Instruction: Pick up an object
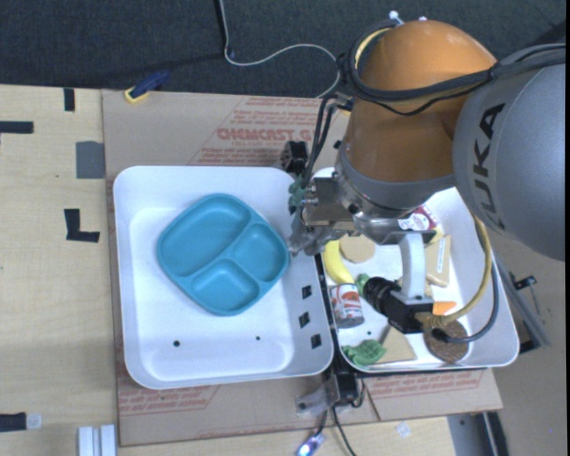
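Left bin (131,255), toward the bench's left edge: one blue three-section plate (223,253), lying flat. Right bin (502,348): banana (334,264) on its left side, small can (348,305) just below it, green scrap (368,352) and brown disc (446,343) near the front edge. Arm (418,93) sits over the right bin; can't tell the jaws' state.

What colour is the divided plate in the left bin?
Light blue; the divided plastic plate shows best in the camera view.
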Action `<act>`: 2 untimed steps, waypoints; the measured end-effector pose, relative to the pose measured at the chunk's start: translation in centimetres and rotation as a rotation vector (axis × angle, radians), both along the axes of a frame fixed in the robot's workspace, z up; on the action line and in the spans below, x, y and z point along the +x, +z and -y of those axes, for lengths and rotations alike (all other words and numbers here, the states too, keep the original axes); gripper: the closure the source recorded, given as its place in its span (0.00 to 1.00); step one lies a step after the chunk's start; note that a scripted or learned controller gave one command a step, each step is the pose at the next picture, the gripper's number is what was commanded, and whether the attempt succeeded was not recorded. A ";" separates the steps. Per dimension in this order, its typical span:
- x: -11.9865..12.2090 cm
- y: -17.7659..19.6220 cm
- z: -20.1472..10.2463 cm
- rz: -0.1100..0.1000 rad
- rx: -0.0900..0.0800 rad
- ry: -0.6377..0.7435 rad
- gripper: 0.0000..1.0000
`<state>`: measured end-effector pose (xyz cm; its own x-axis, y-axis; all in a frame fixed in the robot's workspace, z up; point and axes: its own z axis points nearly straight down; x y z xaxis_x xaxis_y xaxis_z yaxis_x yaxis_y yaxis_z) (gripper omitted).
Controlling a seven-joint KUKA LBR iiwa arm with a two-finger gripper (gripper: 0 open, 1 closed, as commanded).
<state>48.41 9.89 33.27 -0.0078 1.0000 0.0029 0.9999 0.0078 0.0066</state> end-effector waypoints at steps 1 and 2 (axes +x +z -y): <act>0.4 1.9 8.9 -0.005 -0.006 -0.015 1.00; -0.1 -1.2 7.2 -0.011 -0.004 -0.007 1.00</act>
